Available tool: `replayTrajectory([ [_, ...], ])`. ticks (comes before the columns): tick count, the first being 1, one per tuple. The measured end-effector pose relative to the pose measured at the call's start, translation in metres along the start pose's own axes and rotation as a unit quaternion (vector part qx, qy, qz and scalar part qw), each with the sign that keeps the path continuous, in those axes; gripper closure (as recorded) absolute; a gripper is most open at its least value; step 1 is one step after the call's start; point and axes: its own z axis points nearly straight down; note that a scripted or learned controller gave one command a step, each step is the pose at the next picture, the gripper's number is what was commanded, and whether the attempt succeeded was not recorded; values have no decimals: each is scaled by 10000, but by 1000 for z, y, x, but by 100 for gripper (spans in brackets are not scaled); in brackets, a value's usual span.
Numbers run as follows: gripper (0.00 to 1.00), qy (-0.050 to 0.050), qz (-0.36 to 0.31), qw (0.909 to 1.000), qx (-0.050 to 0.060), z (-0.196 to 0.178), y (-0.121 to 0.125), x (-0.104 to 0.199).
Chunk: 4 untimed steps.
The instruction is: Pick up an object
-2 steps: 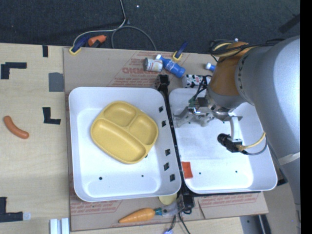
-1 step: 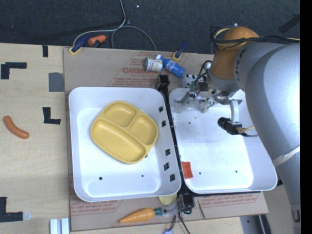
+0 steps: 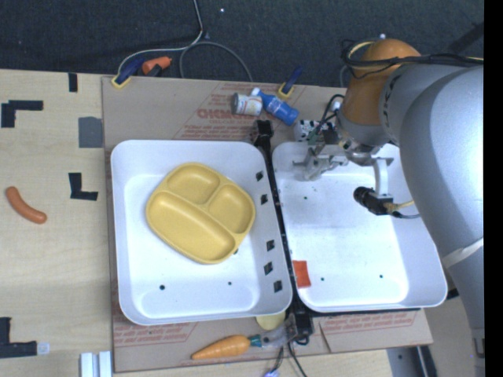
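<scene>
Wooden bench (image 3: 47, 289) under us, a cardboard sheet (image 3: 196, 120) on it with reddish print too small to read, dark carpet behind. Two white bins: the left bin (image 3: 126, 210) carries a yellow divided plate (image 3: 200, 210), the right bin (image 3: 354, 250) has a small orange block (image 3: 300, 273) by its near-left corner. The gripper (image 3: 314, 159) sits low over the right bin's far edge; whether it's parted or gripping anything, I can't tell. A toy sausage (image 3: 25, 205) lies far left, a carrot (image 3: 222, 347) out front.
</scene>
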Motion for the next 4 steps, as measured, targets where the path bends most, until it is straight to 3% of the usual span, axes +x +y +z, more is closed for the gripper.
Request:
replayTrajectory([
  [1,0,-7,1,10000,4,1,0,0],
  [3,0,-5,17,10000,3,10,-23,10],
  [4,0,9,12,10000,9,11,0,12],
])
